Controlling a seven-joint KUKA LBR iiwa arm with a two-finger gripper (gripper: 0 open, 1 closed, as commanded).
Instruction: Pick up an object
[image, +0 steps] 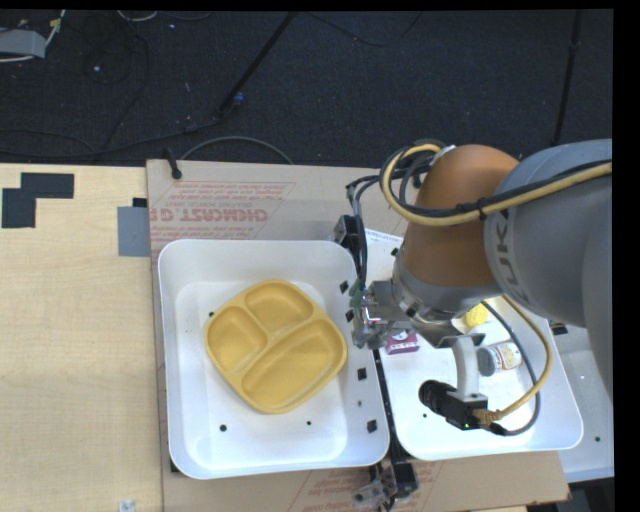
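Starting at the gripper (372, 322): hanging low at the left wall of the right bin (560, 425), close against the divide between the two bins. Not being able to tell whether open or closed, the wrist housing and cabling masking the tip from above. Seeing nothing clearly held there.

Moving outward: sitting just beside the gripper, on its right, a small purple packet (402, 344), lying flat on the bin floor and looking like the nearest candidate. Lying further right, partly under the wrist, a yellow item (476, 317) and a small bottle (503, 357) on its side, the two near each other. Resting below them, a black fitting (448, 402) on a yellow cable, probably belonging to the arm and not to the load.

Looking wider: reaching in from the right, the grey arm (545, 230) with its orange band (462, 205) looming over most of the right bin. Lying in the left bin (180, 300), well apart from the gripper, a yellow divided plate (275, 345), flat and slightly turned.

Judging the step: probably descending or settling for a grasp in the right bin, with the lift not yet made. Calling next for centring over the purple packet without nudging it against the wall, closing firmly on a thin, flat thing, then rising straight up. Risking a miss or a slip, given the packet's low profile and the wall so close.
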